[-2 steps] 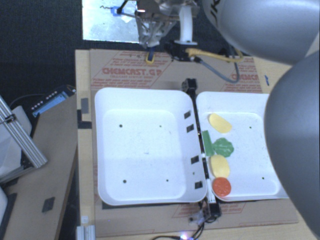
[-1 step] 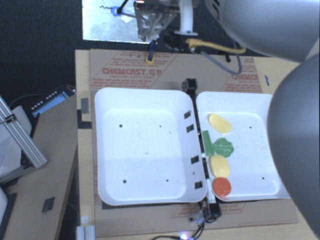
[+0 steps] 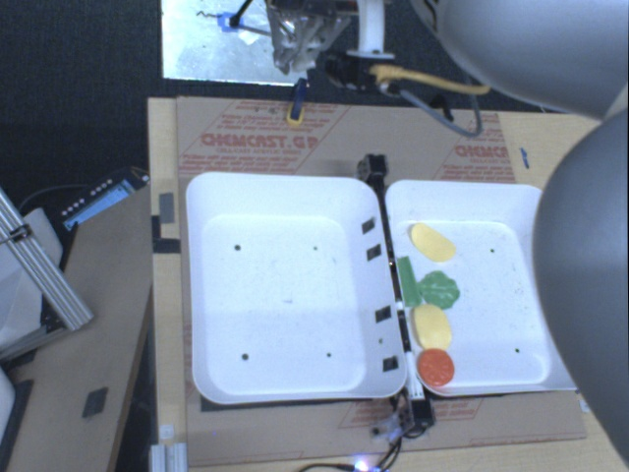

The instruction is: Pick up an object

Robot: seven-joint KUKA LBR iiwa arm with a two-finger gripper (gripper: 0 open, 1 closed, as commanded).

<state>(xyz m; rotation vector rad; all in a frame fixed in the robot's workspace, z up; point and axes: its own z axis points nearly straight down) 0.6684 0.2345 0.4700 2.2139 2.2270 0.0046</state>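
In the right bin (image 3: 491, 362), several small items lie along its left wall. They are a yellow oval piece (image 3: 432, 242), a green leafy piece (image 3: 438, 290) with a green stick (image 3: 404, 279) beside it, a second yellow piece (image 3: 432, 326) and a red-orange round piece (image 3: 436, 367). My gripper (image 3: 295, 55) hangs high at the top of the view, beyond the far edge of the left bin (image 3: 275, 293) and well away from all the items. Nothing shows in it. The grey arm (image 3: 550, 37) fills the upper right corner.
Both bins rest on a brown cardboard sheet (image 3: 256, 136). Black clips (image 3: 373, 254) line the seam between them. A small blue and yellow object (image 3: 296, 106) lies on the cardboard below my gripper. A metal rail (image 3: 39, 273) stands at the left, and a yellow cable (image 3: 432, 82) trails from the wrist.
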